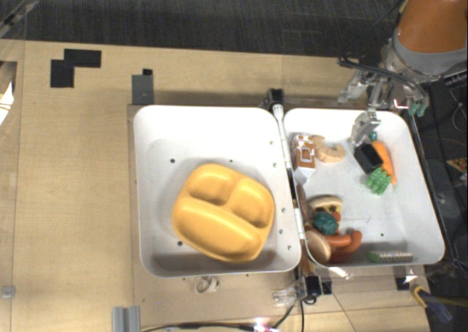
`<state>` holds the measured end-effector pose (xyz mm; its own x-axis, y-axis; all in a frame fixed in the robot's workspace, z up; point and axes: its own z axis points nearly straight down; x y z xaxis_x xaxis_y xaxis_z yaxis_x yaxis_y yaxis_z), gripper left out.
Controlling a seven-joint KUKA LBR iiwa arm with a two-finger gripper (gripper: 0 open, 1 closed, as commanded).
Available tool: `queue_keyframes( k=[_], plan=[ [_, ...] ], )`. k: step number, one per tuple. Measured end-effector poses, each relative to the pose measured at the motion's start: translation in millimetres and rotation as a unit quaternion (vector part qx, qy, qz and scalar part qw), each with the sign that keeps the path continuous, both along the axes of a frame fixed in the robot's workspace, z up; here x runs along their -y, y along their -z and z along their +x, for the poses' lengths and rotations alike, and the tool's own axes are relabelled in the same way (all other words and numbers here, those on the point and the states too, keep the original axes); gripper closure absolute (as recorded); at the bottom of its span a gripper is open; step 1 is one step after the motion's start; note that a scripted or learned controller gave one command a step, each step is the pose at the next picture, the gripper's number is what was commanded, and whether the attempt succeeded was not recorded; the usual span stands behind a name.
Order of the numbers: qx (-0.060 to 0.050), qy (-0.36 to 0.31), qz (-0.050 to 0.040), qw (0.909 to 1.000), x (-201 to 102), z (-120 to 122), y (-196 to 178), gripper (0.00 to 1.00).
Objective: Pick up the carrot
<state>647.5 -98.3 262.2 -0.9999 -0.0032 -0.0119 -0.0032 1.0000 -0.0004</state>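
In the right-hand bin (431,246), up near its far right corner, the carrot (384,160) lay flat on the white floor, its orange body pointing away from the viewer and its green leafy top (378,181) toward the near side. A black block-like piece (365,156) sat touching the carrot's left flank. The hand (363,131) hung just above and to the left of the carrot, its metal fingers pointing down toward that black piece; whether they were spread or closed could not be told, and nothing orange showed between them, so the carrot did not appear to be grasped.

Further out, a small pale food item (316,151) lay at the bin's far left, and a cluster of toy foods (330,232) crowded the near left corner. The left bin (157,140) held a large yellow bell pepper (223,210). Both bins rested on the counter (73,199).

The step seemed to be the approach or the descent onto the carrot. The next move probably called for shifting the hand slightly rightward so it straddled the carrot's body rather than the black piece, then lowering and closing.
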Motion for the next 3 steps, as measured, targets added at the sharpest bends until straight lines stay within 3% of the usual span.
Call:
queue_keyframes(
  k=[1,2,3],
  plan=[
    [-0.005,0.042,0.0000,0.9991,89,20,101,0.00],
    [0.001,-0.043,-0.0014,0.9991,106,9,173,0.00],
    [0.001,-0.087,-0.0019,0.9962,103,-19,173,0.00]
  ],
)
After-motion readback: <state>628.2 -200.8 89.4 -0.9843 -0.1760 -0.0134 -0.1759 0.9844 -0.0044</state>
